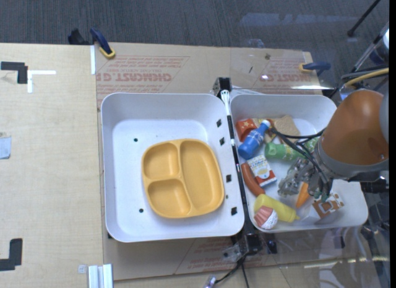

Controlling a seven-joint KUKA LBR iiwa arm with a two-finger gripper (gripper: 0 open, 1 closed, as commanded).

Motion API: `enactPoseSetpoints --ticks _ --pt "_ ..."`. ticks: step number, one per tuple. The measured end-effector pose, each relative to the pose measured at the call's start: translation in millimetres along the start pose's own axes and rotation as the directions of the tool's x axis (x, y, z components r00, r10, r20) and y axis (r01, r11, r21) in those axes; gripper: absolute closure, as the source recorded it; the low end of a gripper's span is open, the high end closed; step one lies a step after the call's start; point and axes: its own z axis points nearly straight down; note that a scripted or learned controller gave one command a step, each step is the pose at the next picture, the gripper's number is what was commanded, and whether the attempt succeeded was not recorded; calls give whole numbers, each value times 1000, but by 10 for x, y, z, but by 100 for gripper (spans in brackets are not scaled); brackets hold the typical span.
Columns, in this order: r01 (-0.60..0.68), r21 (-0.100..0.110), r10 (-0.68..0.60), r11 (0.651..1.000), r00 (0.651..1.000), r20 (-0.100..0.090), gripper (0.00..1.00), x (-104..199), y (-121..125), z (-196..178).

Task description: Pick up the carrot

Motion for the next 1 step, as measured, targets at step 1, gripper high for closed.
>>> enactPoseSetpoints --ticks 1 --pt "-23 13 23 1000 999 -26 100 -131 124 -250"
